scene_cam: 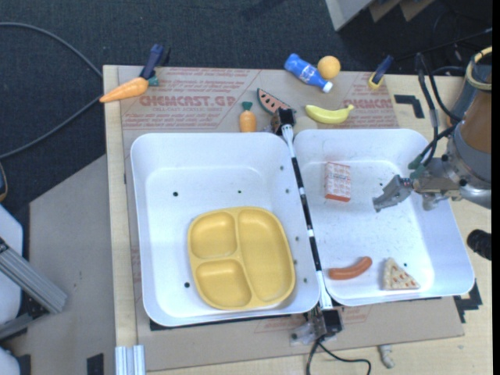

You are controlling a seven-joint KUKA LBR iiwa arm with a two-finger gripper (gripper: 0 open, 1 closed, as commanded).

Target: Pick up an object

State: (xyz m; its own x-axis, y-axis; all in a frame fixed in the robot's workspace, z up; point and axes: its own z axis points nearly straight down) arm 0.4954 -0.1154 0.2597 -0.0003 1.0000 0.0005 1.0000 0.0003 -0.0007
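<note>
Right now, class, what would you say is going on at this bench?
A grey robot arm reaches in from the right, its hand over the right bin, with nothing visibly held. In that bin lie a small red-and-white carton, a sausage and a pizza slice. The hand is nearest the carton but apart from it. The left bin holds a yellow divided tray. No pick has happened yet.

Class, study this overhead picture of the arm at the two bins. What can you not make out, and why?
- Gripper: too small and blurred in the camera view to judge its state.
- Arm: cut off by the right edge.
- Small box: print too small to read.
- Sausage and sandwich: fine detail blurred.
- Cable: runs off the left edge.
</note>
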